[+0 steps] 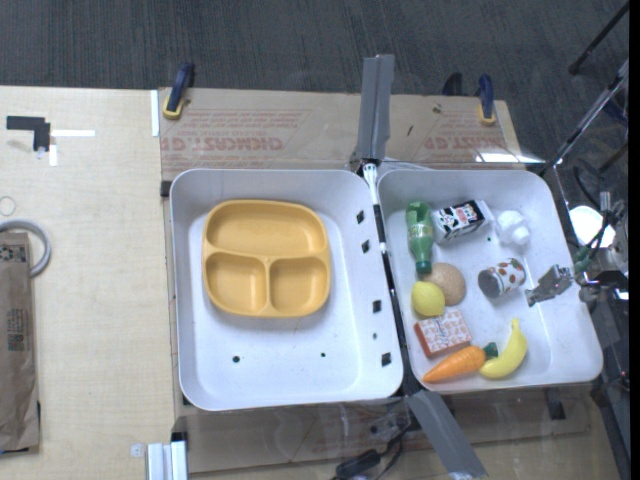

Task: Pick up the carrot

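Down at the near edge of the right-hand white bin (560, 268), the orange plastic carrot with a green stub (458, 362) lies on its side, apart from any gripper. It lies just beside a curved yellow banana (505, 353) on one side and just below a small red-and-white box (441, 332) on the other. Further up sit a yellow lemon (427, 298) touching a tan round piece (449, 283), a green bottle (419, 233), a black-and-white carton (461, 218), a white lump (513, 228) too blurred to name, and a small grey can (502, 277). At the bin's right rim the two-finger gripper (548, 286) shows as a small grey metal shape, the arm behind it cut off by the frame and tangled in clutter; I cannot tell how its fingers stand. The left white bin (190, 298) holds a yellow three-section plate (266, 258).
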Controlling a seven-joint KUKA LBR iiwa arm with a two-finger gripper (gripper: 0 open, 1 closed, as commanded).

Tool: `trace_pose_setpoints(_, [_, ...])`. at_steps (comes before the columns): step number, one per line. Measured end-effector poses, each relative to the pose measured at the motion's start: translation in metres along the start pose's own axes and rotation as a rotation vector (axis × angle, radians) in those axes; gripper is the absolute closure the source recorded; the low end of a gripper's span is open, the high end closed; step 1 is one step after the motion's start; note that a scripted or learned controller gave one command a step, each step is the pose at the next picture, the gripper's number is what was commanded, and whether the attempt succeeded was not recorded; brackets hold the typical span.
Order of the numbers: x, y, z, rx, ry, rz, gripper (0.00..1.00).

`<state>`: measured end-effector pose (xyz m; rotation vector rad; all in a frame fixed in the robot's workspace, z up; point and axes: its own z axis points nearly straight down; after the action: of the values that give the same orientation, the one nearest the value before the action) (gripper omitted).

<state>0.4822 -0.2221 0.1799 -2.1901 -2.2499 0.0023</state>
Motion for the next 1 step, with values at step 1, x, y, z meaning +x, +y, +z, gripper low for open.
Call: trace_pose_setpoints(1, [0.0002,-0.0038,0.0066,-0.002,-0.001,-0.078,0.0])
